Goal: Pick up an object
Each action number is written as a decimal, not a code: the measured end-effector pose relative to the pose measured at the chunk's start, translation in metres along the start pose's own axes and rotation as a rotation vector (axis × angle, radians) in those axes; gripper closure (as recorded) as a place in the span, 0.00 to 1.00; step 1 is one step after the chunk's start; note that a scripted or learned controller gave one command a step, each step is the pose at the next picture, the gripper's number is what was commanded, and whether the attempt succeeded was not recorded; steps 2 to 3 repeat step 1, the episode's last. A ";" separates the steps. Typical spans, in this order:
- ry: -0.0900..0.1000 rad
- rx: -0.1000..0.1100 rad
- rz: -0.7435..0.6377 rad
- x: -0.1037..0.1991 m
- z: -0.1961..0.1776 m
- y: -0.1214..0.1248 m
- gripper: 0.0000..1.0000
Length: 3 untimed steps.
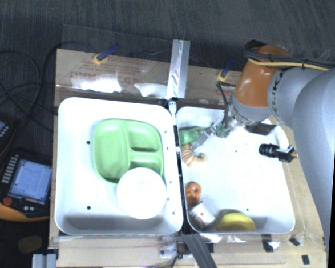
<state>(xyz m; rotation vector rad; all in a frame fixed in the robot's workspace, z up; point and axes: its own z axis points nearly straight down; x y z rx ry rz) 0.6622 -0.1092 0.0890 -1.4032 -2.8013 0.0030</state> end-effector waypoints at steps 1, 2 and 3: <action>-0.021 -0.011 -0.255 0.020 0.000 -0.014 0.00; -0.021 -0.011 -0.255 0.020 0.000 -0.014 0.00; -0.021 -0.011 -0.255 0.020 0.000 -0.014 0.00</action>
